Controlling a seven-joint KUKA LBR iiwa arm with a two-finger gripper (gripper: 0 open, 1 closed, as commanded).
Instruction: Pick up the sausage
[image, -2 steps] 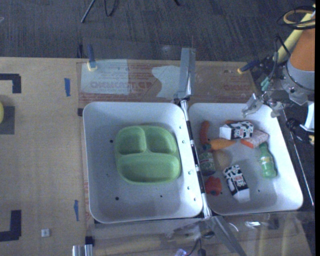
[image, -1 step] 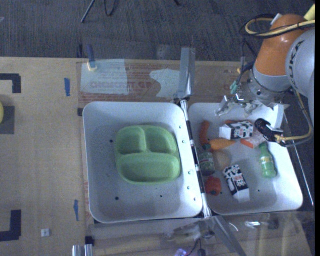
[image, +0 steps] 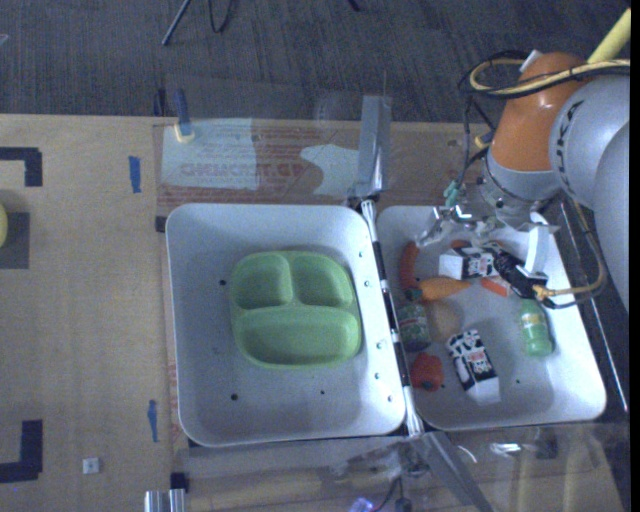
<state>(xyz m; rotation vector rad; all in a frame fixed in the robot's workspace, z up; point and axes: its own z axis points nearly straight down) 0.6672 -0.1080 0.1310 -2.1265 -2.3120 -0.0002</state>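
Observation:
The sausage (image: 408, 262) is a short reddish-brown link lying lengthwise near the left wall of the right bin (image: 575, 385). My gripper (image: 466, 226) hangs over the far part of that bin, to the right of the sausage and a little beyond it, apart from it. The grey arm with its orange band (image: 530, 120) comes in from the upper right. Nothing is visibly held.
Around the sausage lie an orange carrot (image: 443, 289), a cow-print carton (image: 468, 265), a second carton (image: 472, 362), a small can (image: 413, 325), a red fruit (image: 428, 372) and a green bottle (image: 535, 330). The left bin (image: 200, 400) holds a green divided tray (image: 295, 308).

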